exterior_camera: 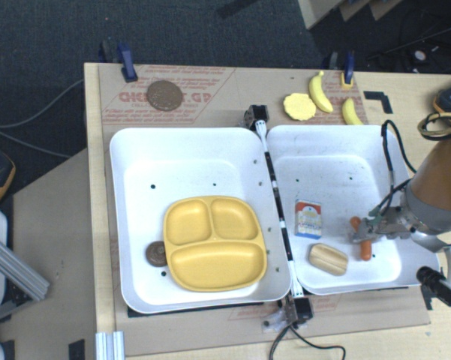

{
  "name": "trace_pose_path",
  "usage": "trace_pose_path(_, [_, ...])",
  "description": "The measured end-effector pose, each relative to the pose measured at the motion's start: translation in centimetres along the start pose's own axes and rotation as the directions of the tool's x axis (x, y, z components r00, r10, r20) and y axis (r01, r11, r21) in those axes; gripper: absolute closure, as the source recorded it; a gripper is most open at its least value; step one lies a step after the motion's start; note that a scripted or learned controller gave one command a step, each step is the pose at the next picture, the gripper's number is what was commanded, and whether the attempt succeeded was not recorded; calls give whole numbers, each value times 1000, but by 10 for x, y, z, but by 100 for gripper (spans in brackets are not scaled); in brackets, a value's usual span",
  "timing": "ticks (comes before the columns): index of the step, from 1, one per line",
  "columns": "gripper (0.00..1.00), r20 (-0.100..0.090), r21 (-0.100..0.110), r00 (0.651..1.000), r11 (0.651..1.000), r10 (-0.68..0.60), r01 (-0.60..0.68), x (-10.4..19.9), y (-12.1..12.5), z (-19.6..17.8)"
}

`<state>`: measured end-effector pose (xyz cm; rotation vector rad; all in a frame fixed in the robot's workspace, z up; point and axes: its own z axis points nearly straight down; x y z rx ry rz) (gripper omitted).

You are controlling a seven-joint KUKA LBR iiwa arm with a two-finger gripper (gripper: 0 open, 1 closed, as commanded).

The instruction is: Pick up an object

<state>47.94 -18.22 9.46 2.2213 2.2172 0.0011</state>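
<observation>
Gripper: the gripper (365, 235) is low in the right bin (338, 150), near its right wall; whether it is open or closed cannot be told.
Carrot: a small orange carrot (365, 249) lies directly under the gripper, touching or just beside it.
Bread roll: the bread roll (329, 259) lies left of the carrot.
Carton: the small carton (308, 220) lies farther left.
Left bin: the left bin (135, 163) holds a yellow divided tray (212, 242).

Pincer (366, 235) low in right bin (338, 152), touching orange-red carrot (365, 250), beside bread roll (329, 259).
</observation>
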Motion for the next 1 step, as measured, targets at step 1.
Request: trace_pose_path(1, [100,-4,-10,1000,1000,-15,15,103,44,-96])
